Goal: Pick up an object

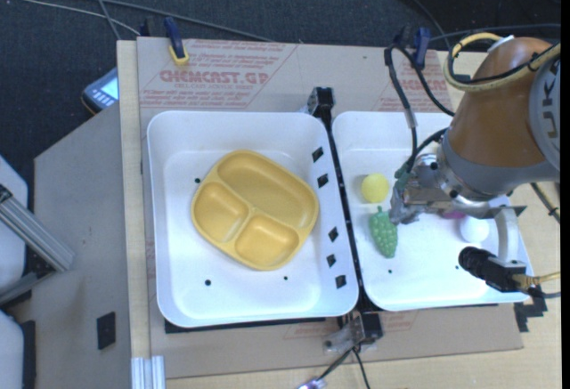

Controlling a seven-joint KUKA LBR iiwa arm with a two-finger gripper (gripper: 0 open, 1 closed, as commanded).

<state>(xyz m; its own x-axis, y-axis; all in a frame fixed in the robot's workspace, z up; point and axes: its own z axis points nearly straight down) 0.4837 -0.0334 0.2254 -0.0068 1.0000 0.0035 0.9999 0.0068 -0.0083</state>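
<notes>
My gripper (pixel 403 206) hangs low over the right bin (pixel 419 294), reaching in from the right. Just left of it and below lies a green bumpy object (pixel 385 234), like a bunch of grapes, touching or nearly touching the gripper's tip. A small yellow ball (pixel 375 188) sits a little above the green object, close to the bin's left wall. A white and pink object (pixel 473 227) lies under the wrist, partly hidden by the arm.
The left bin (pixel 174 280) holds a yellow divided plate (pixel 255 209) at its middle. A black divider strip (pixel 333 200) runs between the bins. Cardboard (pixel 223 71) lines the bench behind the bins, and cables cross the floor beyond.
</notes>
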